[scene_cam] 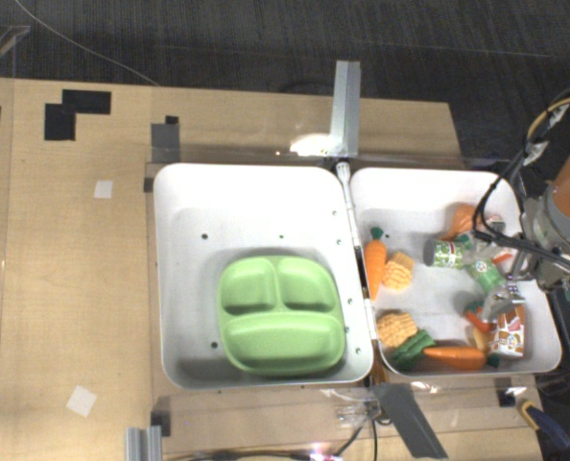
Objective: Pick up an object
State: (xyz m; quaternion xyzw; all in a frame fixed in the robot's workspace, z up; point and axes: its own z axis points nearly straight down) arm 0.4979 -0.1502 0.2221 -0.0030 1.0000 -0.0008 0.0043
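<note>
2 white bins sit side by side on the wooden bench. The left bin holds 1 green tray with 3 compartments, lying flat toward the bin's near side.

The right bin holds the loose objects. By its left wall a carrot lies with its tip pointing to the near side, and a yellow corn piece touches it on the right. Nearer the front, a second corn piece rests against a dark green item, and a second carrot lies lengthwise along the front wall. Toward the far right, a green can lies on its side just below an orange item. A red and white carton stands in the near right corner, with a small red item just beside it.

The arm reaches in from the right, cables looping over it. The gripper hangs over the right part of the right bin, above the carton and beside a green item. Whether it is open or closed cannot be told, as its tip blends with the clutter below. No object is seen clamped in it; all of them rest in the bin.
</note>
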